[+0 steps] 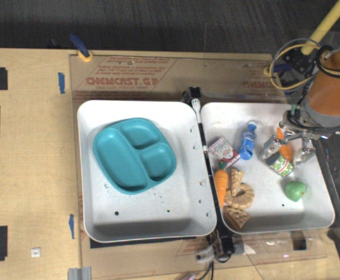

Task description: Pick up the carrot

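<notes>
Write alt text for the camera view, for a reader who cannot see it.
A carrot lies at the left edge of the right bin, while the gripper hangs apart from it over a small can near a green fruit. The left bin holds a teal divided tray.

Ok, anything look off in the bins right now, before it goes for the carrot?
One thing: the gripper sits over a small can-like item in the right bin, apart from the carrot, which lies against that bin's left wall beside some tan items. The teal tray sits askew in the left bin. No spills.
</notes>
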Controlling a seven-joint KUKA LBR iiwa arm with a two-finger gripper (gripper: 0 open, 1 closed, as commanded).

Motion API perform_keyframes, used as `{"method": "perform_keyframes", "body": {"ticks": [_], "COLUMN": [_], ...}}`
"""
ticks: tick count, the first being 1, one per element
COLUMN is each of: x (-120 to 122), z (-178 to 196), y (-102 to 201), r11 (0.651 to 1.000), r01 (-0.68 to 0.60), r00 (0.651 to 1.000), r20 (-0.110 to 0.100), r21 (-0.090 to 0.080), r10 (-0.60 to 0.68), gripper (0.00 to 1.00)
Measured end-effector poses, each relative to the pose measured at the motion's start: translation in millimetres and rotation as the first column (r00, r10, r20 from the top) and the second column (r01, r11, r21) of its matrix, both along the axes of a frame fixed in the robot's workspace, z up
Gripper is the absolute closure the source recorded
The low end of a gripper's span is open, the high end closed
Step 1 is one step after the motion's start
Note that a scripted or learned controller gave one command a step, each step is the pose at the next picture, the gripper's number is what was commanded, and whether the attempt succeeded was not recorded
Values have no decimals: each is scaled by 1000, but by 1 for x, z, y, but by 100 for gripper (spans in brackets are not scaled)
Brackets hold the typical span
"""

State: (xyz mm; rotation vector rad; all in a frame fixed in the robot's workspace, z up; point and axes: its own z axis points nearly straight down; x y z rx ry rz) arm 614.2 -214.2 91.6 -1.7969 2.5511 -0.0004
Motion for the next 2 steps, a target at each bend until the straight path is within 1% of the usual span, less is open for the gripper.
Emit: {"method": "perform_keyframes", "body": {"ticks": [1, 2], "x": [3, -30], "z": [13, 7], "y": [2, 38], "r11": [1000, 985], "r01": [2, -171], "r00": [1000, 985], "r20": [10, 11], "r21": [3, -24], "r10": [-2, 171], "gripper": [100, 100]}}
